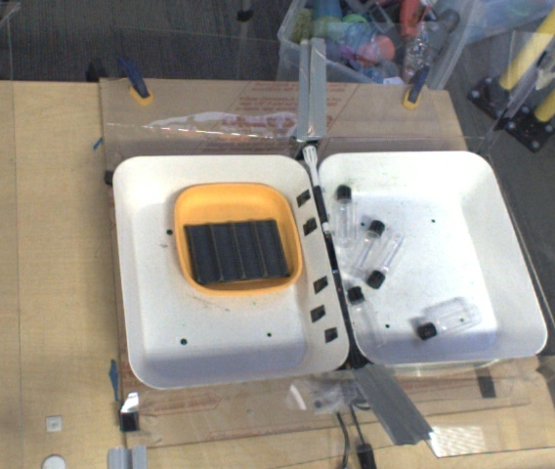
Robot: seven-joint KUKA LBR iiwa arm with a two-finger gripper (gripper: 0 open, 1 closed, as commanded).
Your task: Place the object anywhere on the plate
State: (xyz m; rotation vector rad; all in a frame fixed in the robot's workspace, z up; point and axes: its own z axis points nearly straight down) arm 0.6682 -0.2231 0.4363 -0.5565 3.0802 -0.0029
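An orange plate [190,203] lies in the left bin [150,340], with a dark ribbed rectangular block [236,251] resting across its middle. In the right bin [473,193] lie several clear plastic vials with black caps. One vial [344,208] is near the divider at the top. A cluster of vials [375,252] sits left of centre. A separate vial [447,319] lies toward the front right.
A clear tub of colourful toys [375,13] stands behind the bins. A blue clamp [138,84] and another clamp [415,84] hold a plastic sheet at the back. A metal divider [309,96] runs between the bins.
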